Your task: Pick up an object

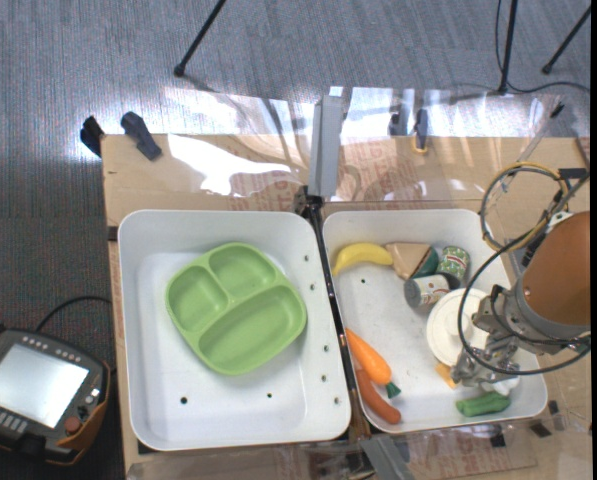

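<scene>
Grey carpet beyond surface (208,168); two bins. End effector (483,366) low in right bin (418,420), near corner, over white plate (448,330), green pod (483,404) just beside. Grip state: cannot tell. Step: descent. Next: clamp, lift straight.

No legible text or labels

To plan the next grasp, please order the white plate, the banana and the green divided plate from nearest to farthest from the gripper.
1. White plate, right bin, beside the gripper.
2. Banana, right bin's far left corner.
3. Green divided plate, left bin.
</scene>
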`<state>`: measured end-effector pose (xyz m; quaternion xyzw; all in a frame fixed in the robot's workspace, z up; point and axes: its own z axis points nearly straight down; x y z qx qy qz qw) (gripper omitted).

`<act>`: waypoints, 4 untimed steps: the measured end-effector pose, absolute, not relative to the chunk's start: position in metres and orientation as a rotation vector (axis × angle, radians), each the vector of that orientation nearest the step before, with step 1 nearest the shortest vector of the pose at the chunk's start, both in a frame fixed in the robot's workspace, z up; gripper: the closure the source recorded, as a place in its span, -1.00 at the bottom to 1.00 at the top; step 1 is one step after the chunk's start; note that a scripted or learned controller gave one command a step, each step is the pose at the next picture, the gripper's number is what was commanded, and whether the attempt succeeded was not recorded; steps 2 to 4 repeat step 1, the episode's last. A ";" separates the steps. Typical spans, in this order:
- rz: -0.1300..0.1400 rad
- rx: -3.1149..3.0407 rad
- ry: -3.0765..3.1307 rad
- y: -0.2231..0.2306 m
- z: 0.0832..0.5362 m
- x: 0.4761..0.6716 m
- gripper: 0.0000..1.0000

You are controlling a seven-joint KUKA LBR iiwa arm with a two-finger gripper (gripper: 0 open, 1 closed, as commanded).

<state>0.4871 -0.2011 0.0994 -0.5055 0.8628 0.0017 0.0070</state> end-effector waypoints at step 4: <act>0.010 -1.679 2.653 -0.179 0.086 0.498 1.00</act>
